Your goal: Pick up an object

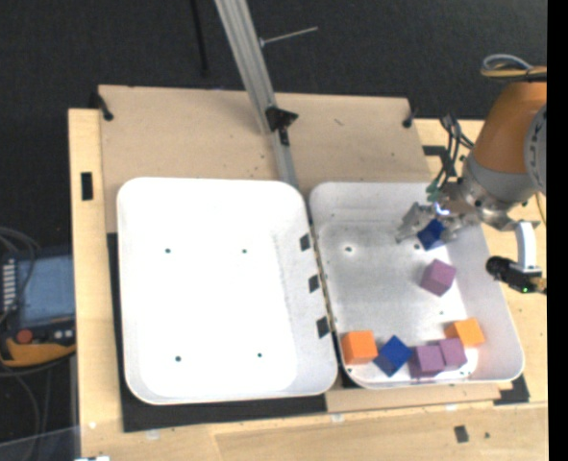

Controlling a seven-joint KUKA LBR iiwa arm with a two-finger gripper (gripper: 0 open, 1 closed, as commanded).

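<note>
My gripper (429, 222) hangs over the upper right part of the right bin (360, 224), below the arm's orange band. A small blue block (431, 235) sits between its fingers, and the gripper is shut on it. I cannot tell whether the block is clear of the bin floor. A purple cube (438, 278) lies just below it. Along the bin's front edge lie an orange cube (359, 346), a blue cube (393, 354), two purple cubes (426, 360) (452, 353) and another orange cube (470, 331).
The left bin (216, 286) stands beside the right one, with small black clips along the shared edge. A slanted metal pole (255, 65) rises behind the bins. A control pendant (34, 305) lies off the bench at left.
</note>
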